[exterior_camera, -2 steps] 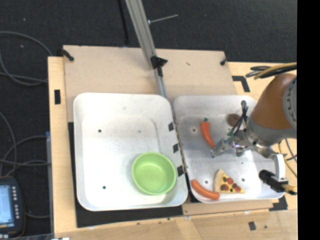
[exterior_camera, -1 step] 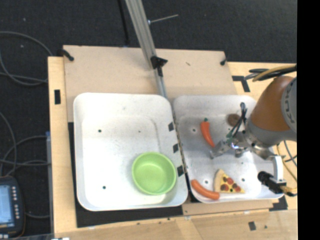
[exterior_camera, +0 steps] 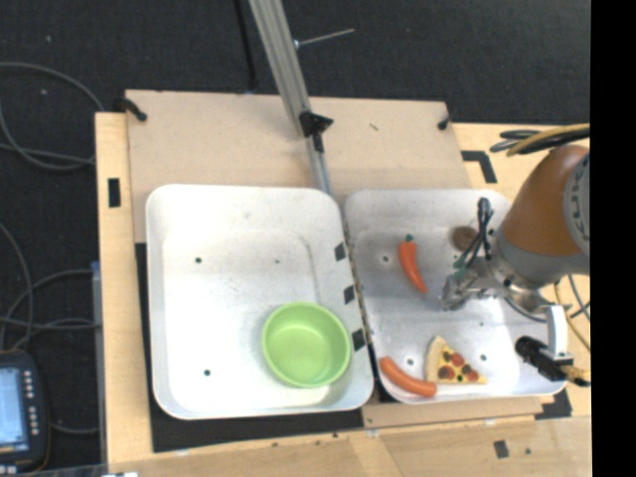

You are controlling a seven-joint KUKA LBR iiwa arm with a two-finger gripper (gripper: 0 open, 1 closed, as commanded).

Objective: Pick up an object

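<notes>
Two white bins sit side by side; the gripper (exterior_camera: pixel 455 296) hangs low in the right bin (exterior_camera: pixel 383 232), and whether it grips anything I cannot tell. One toy carrot (exterior_camera: pixel 412 264) lies just left of it, one pizza slice (exterior_camera: pixel 452 363) and one sausage (exterior_camera: pixel 407 377) nearer the front, one green bowl (exterior_camera: pixel 306 343) in the left bin (exterior_camera: pixel 209 266)

The arm (exterior_camera: pixel 545 217) is cut off at the right — its upper links lie out of frame. Its wrist covers part of the right bin's (exterior_camera: pixel 397 207) far corner and most of a small brown object (exterior_camera: pixel 463 237), whose kind cannot be told. The gripper (exterior_camera: pixel 455 294) is too small and dark to resolve. A screened device (exterior_camera: pixel 20 405) is clipped at the left edge.
</notes>
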